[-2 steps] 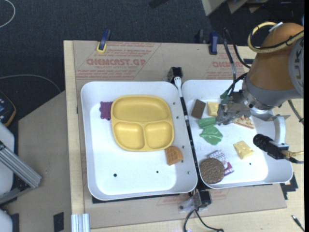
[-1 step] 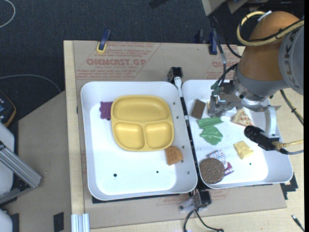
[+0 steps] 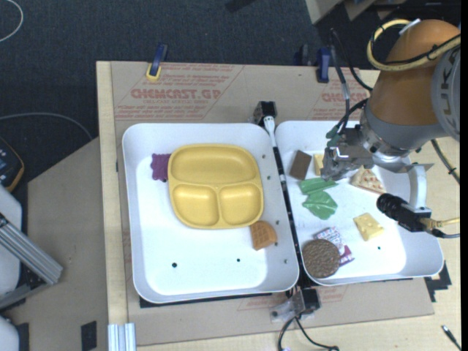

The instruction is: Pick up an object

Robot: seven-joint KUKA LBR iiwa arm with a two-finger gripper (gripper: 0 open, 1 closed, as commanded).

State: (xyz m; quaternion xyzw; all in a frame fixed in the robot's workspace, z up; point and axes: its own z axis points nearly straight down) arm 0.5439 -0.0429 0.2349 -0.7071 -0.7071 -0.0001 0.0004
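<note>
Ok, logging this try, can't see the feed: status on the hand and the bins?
Hand low in right bin, over green toy. Nothing seen held. Brown block and yellow cheese piece nearby. Yellow tray in left bin.

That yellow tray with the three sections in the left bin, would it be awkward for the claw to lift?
Probably. The yellow tray looks like stiff moulded plastic, so it should keep its shape and likely weighs little for its size. It lies flat and wide, so pinching its rim would likely tilt it. Its glossy surface may be slippery.

grey arm [image 3: 409, 123], orange band (yellow cable)
</note>
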